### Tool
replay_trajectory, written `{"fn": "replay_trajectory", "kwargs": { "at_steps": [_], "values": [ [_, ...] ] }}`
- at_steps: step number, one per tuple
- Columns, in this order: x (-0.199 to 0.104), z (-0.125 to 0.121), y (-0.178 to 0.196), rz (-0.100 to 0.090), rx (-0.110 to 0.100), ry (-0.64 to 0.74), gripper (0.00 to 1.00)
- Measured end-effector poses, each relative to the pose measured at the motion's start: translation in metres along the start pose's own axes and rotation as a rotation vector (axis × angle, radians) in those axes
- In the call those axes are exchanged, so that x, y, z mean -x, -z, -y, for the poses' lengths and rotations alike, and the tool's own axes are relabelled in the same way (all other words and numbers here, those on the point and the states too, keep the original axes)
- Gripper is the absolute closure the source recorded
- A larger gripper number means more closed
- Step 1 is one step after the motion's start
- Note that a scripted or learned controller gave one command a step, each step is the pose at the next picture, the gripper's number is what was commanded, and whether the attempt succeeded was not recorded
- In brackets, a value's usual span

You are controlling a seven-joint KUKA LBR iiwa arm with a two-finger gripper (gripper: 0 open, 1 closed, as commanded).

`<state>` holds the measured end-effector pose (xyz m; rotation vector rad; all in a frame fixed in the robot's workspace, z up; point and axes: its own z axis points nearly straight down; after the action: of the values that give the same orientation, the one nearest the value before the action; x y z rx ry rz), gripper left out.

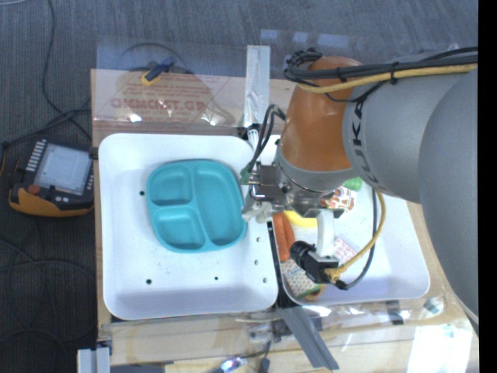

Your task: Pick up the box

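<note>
While hovering low over cluttered right bin [404, 278], hand [299, 208] hidden under wrist; cannot tell grip state. Risk: snagging orange item [285, 235], missing box among crowded clutter.

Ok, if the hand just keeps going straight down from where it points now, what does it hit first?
Probably the clutter in the right bin: the hand hangs over the orange, carrot-like piece and small packets near the bins' shared wall. The arm hides what lies directly beneath, so depth and the exact first contact are uncertain.
</note>
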<state>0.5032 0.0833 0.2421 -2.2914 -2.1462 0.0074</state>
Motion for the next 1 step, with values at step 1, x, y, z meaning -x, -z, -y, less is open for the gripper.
{"fn": "replay_trajectory", "kwargs": {
  "at_steps": [1],
  "values": [
    [-0.0177,-0.0659,0.0372,0.002,0.003,-0.118,1.00]
  ]
}}
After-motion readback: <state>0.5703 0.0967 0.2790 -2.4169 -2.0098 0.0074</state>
